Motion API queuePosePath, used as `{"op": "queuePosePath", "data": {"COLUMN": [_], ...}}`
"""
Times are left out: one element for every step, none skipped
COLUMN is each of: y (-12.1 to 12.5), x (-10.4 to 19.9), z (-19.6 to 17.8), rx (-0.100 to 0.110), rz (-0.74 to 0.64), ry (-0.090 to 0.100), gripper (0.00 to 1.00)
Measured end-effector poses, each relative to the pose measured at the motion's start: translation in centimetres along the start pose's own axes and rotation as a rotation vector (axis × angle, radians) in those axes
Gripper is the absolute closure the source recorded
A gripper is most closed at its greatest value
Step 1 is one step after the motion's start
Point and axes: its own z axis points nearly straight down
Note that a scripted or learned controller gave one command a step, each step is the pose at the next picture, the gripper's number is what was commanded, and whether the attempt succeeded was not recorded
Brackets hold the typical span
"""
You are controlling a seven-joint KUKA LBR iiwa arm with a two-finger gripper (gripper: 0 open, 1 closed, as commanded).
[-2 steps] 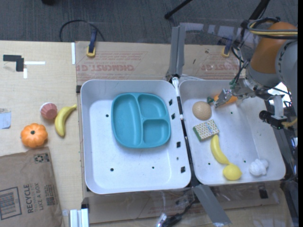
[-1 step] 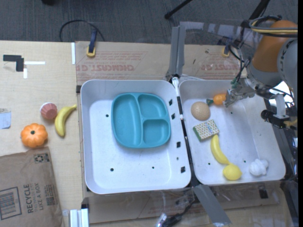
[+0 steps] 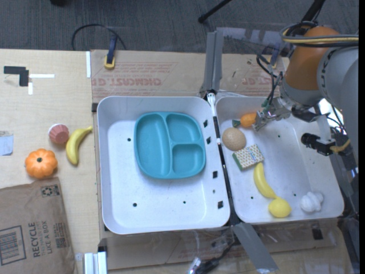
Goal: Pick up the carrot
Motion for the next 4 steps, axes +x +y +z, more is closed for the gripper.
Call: {"op": "queuePosePath", "data": {"y": [1.8, -4.0, 0.5, -8.7], "x": [6.4, 3.8, 10.0, 7.4], "z": [-10.1, -0.1, -10.1, -14.6], "rx": [-0.005, -0.005, -0.005, -0.003], "rz": [0.304, 0.212, 0.122, 0.018], "ry": [-0.002, -0.001, -0.002, -0.001], "gripper": [1.0, 1.0, 1.0, 1.0]}}
